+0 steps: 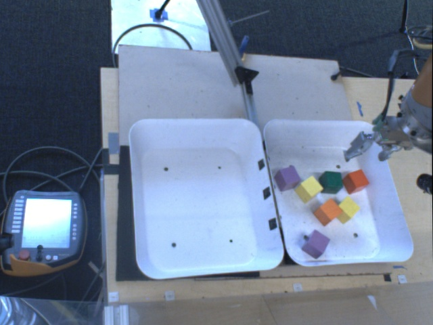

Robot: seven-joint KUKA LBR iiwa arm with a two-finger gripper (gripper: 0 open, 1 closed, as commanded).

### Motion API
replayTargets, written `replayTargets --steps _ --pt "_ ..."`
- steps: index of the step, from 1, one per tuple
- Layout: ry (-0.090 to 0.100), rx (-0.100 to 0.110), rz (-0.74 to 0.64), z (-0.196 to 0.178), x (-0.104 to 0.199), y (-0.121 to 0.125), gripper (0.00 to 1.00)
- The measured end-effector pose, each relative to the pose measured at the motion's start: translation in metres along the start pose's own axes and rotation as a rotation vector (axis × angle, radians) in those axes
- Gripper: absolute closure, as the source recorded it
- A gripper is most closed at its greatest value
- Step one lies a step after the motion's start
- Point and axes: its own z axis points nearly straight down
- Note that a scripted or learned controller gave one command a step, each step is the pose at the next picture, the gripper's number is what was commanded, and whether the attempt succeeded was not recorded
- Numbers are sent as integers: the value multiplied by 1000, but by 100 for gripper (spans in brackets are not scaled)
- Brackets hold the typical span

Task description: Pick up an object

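The right white bin (298, 137) holds several small blocks. A purple block (287, 177), a yellow block (309, 188), a green block (331, 180) and a red-orange block (355, 180) lie in a row near its middle. In front of them sit an orange block (328, 211) touching a second yellow block (348, 208), and another purple block (315, 243) rests alone near the front. My gripper (371, 149) hangs over the bin's back right corner, above and behind the red-orange block. It is open, with nothing between its fingers.
The left white bin (145, 181) stands beside the right one, and black clips (266, 193) mark the seam. A slanted metal pole (220, 26) crosses the back of the bench. A teach pendant (44, 232) lies on the floor at the left.
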Motion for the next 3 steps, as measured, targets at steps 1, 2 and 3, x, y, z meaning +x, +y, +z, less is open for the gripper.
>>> replayTargets --steps 1,2,3 --pt "0 0 0 0 0 0 0" --pt "0 4 3 43 -1 -6 0" --pt "1 4 2 102 5 -10 0"
